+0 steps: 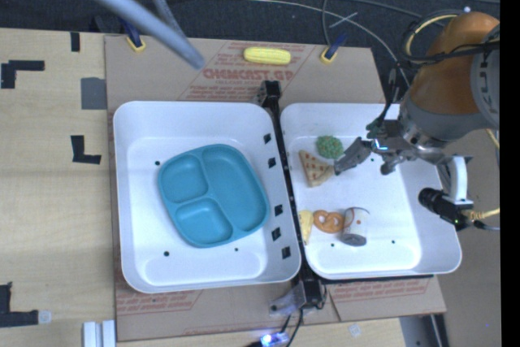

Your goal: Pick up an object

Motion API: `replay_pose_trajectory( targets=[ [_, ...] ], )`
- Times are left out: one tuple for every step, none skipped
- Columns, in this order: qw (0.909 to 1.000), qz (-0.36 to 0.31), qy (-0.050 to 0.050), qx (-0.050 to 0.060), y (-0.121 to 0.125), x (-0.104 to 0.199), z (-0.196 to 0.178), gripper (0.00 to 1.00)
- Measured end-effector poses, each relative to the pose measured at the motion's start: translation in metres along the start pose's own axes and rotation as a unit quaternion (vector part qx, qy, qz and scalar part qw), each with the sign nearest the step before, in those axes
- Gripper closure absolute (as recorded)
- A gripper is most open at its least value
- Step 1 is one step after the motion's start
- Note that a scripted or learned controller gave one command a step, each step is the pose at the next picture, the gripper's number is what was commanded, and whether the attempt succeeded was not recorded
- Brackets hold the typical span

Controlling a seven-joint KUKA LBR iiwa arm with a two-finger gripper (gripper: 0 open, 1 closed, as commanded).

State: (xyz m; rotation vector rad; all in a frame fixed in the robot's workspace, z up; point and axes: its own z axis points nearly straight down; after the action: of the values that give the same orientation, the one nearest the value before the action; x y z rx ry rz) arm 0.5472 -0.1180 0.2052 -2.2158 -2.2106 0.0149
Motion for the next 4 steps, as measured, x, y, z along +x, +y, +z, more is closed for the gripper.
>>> replay_pose_trajectory(
  targets=[
    [1.0000,-0.002,-0.001,-0.007,0.003,0.000,-0.007,0.00],
    [1.0000,-0.001,-0.001,-0.004,0.007,-0.007,0.053,0.00],
    [1.0000,-0.002,-0.001,-0.005,0.016,-0.007,0.105,0.00],
    [1.0000,-0.002,-0.001,-0.007,0.016,-0.007,0.120,0.00]
  ],
)
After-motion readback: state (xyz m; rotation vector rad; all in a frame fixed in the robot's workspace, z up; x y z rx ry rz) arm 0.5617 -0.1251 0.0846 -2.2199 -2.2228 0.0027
